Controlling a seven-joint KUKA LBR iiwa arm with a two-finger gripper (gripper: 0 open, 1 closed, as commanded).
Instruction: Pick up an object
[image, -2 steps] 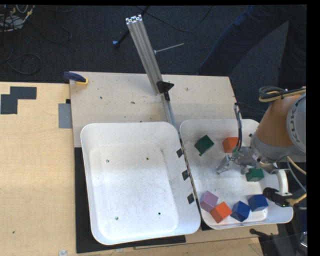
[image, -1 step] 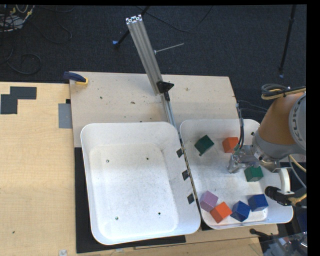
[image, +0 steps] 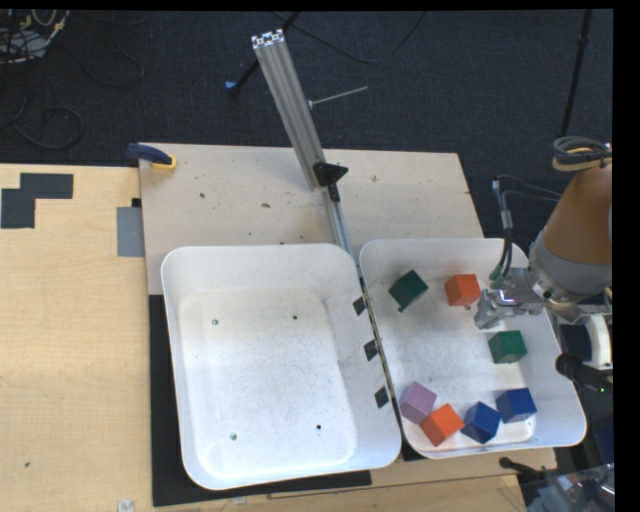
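Camera view looks down on two white bins, and the gripper (image: 497, 305) hangs over the right bin (image: 440, 260), just to the right of an orange cube (image: 461, 290) and just above a green cube (image: 507, 347). Whether its jaws are spread or closed I cannot tell; the metal parts are small and blurred, and nothing can be seen between them.

The likeliest trouble, as I judge it, is that the gripper sits between two cubes and squarely over neither. If it drops straight down it may close on bare bin floor, or clip the edge of the orange cube and knock it aside. A glancing touch would probably tip or spin a cube of this kind, not seat it in the jaws. Another risk is in the near corner of the bin, where a lilac cube (image: 417, 401), a second orange cube (image: 441, 424) and two blue cubes (image: 481, 421) (image: 515, 404) lie close together, some touching; a grasp there could catch two at once or jam against a neighbour.

As for a target, the first orange cube lies nearest, beside the gripper on its left, with the green cube a little further toward the front. A darker green cube (image: 408, 289) lies apart, toward the middle wall. The left bin (image: 200, 270) holds none of these cubes
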